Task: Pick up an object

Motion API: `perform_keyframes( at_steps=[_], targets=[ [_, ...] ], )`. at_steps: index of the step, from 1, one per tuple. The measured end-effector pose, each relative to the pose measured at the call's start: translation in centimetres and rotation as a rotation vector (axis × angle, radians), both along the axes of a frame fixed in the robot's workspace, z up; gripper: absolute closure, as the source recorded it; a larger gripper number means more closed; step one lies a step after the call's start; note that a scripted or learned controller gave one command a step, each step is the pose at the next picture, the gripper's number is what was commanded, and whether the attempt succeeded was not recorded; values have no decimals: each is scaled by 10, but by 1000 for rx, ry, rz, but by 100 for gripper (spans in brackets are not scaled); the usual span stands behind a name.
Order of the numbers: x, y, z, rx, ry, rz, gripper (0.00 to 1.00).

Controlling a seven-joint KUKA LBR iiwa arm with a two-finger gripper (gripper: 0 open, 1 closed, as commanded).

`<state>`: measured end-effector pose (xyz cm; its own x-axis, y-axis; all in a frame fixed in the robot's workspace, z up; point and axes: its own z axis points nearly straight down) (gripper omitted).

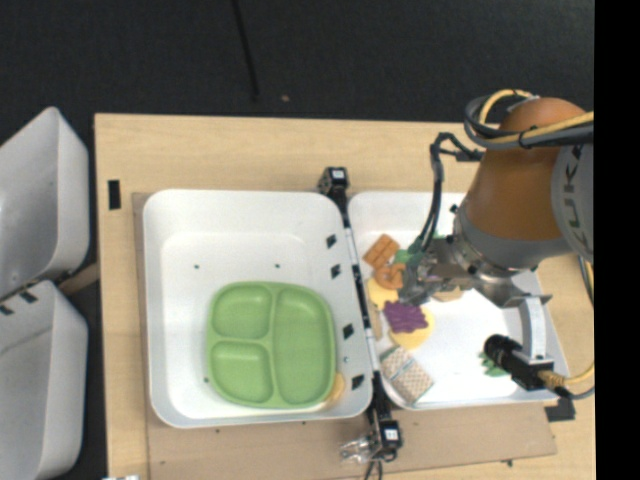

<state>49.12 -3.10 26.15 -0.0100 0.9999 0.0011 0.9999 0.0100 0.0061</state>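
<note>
Camera view: the gripper (418, 280) sits low in the right bin (470, 400), at the edge of a cluster of small toys near the wall shared with the left bin (200, 230). The wrist body shades the tip, so I cannot tell whether it stands wide or narrow, and no item is seen held in it.

Nearest item: a purple grape-like cluster (404, 317), just beside the tip, toward the view's lower left. It is compact, slightly longer across the view than along it, and rests partly on a pale yellow disc (414, 334). A yellow piece (383, 291) lies just left of the tip, touching or nearly touching the purple cluster. An orange waffle-like piece (381, 251) lies beyond that, close to the shared wall.

Judgement: the purple cluster is the likeliest object to pick. It calls for a short shift toward the lower left before closing.

Surface: smooth white bin floor, flat.

Room: tight on the wall side, with neighbours crowding the target, and open floor to the right. A checkered block (407, 375) lies apart near the front corner. A green divided plate (272, 344) sits in the left bin, well apart.

Risk: a grasp may catch the disc or the yellow piece along with the cluster.
</note>
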Motion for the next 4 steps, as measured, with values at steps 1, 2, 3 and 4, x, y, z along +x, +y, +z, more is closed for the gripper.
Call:
perform_keyframes(
  at_steps=[1,2,3,4],
  targets=[
    [0,99,124,4,-7,7,100],
    [58,84,27,-4,12,-8,100],
    [44,165,188,4,-10,4,100],
    [105,178,-16,-6,20,-7,100]
  ],
)
